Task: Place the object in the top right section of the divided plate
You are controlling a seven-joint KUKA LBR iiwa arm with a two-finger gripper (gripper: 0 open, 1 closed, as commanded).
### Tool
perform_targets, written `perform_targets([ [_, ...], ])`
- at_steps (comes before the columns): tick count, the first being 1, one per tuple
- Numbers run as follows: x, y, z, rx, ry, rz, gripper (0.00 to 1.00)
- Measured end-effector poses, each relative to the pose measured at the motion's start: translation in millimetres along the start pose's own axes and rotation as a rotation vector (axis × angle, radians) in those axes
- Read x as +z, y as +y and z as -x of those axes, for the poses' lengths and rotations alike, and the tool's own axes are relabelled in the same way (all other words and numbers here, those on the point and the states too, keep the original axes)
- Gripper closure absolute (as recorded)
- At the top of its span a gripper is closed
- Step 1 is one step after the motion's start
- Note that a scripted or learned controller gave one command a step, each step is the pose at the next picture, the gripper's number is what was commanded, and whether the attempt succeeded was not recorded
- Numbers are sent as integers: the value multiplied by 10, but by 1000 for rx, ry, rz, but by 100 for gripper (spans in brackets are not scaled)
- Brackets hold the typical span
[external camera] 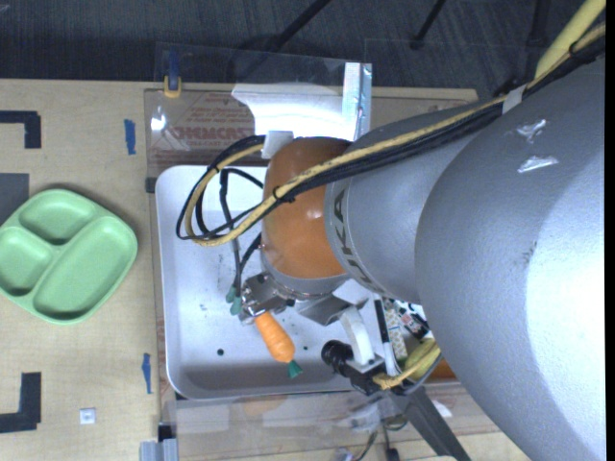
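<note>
A small orange toy carrot [276, 340] with a green tip lies slanted in the white bin [192, 353], near its front wall. My gripper [248, 302] sits right at the carrot's upper end, touching or nearly touching it; the wrist and its orange band [303, 229] cover most of the gripper from above. Whether the carrot is gripped cannot be made out. The green divided plate [65, 254] rests on the wooden bench to the left of the bin, with two small sections on its far side and one large section on its near side.
The grey arm [480, 257] covers the right half of the view and most of the bin. Black and yellow cables [207, 209] loop over the bin's left part. A clear plastic panel [259, 104] stands behind the bin. Blue tape marks [130, 134] dot the bench.
</note>
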State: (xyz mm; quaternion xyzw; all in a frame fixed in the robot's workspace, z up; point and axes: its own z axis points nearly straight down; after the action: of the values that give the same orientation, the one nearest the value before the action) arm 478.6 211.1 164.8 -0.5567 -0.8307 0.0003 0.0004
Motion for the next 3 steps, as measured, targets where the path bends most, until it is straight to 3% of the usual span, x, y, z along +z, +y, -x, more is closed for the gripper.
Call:
perform_targets([
  [1, -1, 0, 0, 0, 0, 0, 0],
  [2, -1060, -35, 1194, -29, -1, 2, 0],
  [3, -1138, -6, 1579, -21, -2, 3, 0],
])
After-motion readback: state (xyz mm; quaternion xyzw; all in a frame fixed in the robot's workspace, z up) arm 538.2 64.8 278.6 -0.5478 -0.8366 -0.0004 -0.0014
